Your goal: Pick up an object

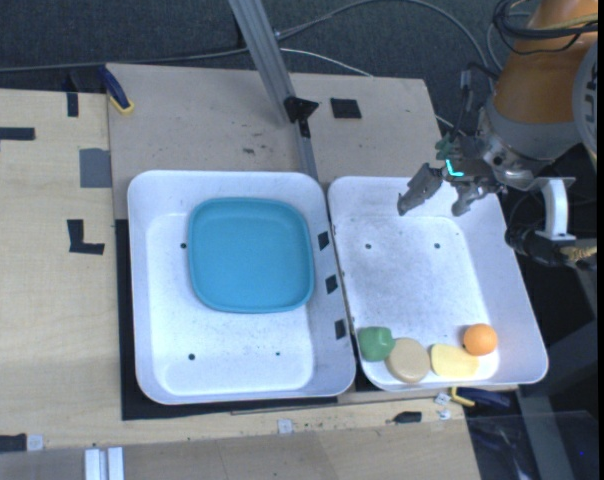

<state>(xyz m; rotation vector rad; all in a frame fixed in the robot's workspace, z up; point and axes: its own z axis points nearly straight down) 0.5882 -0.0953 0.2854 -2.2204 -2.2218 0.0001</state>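
Note:
Along the near edge of the right bin (422,268) lie several small objects: a green piece (375,342), a tan round piece (409,359), a yellow piece (452,360) and an orange ball (479,339). My gripper (442,197) hangs over the far edge of the same bin, well away from those objects. Its two dark fingers are spread apart with nothing between them.
The left bin (162,298) holds a blue square plate (250,253). A slanted metal pole (272,63) rises from behind the bins. Cables run across the dark floor at the back. The arm's orange band (547,53) sits at the upper right.

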